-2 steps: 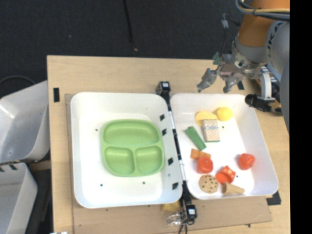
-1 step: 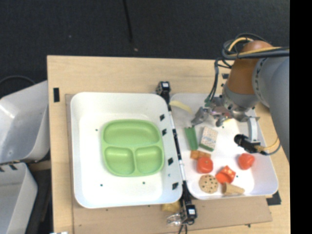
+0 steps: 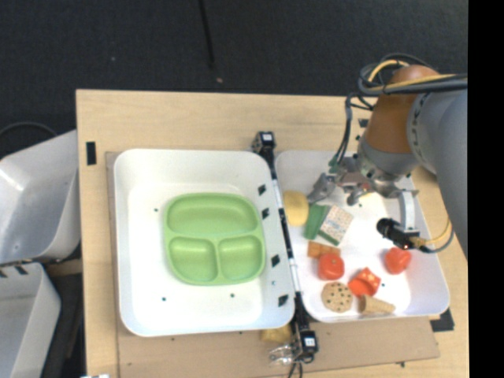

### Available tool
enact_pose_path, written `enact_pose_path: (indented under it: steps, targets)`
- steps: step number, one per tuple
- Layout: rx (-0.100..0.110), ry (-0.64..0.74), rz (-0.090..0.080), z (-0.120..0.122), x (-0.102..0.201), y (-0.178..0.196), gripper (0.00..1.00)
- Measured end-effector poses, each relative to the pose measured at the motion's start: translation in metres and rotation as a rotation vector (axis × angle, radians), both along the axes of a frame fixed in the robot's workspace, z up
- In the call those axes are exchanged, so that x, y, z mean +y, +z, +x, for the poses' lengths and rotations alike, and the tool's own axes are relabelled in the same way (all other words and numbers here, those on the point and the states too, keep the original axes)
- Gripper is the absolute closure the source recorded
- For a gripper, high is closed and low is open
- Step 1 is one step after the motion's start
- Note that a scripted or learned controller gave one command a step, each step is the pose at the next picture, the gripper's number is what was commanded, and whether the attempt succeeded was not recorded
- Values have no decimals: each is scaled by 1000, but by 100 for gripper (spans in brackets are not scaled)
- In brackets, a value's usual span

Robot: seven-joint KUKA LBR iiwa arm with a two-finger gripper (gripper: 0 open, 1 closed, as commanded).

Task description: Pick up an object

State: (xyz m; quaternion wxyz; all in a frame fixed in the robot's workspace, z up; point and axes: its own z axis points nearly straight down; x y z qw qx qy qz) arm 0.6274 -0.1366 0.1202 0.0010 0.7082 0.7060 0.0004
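While the arm [image 3: 409, 128] leans in from the frame's right edge, you see two white bins side by side on the bench: the left bin [image 3: 142, 290] bears a green divided plate [image 3: 213, 237], and the right bin [image 3: 429, 290] holds the clutter of candidates. The gripper [image 3: 340, 186] hangs low at the upper middle of the right bin, just above a green-and-white carton [image 3: 329, 223], with a pale yellow piece [image 3: 295, 207] beside it to the left; whether its fingers stand open or closed you cannot tell. Red pieces [image 3: 331, 267], a cookie [image 3: 336, 296] and a wedge [image 3: 378, 305] lie lower right. This looks like the approach; next, you need a settled descent onto one item, likely the carton.
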Motion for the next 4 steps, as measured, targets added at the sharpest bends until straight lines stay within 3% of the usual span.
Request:
enact_pose_path:
  steps: [1,2,3,4]
  targets:
    - [0,-2,0,-11,12,11,0]
    - [5,-1,1,-71,26,28,0]
    - [9,1,2,-126,28,-22,0]
    - [-5,-9,0,-121,27,-8,100]
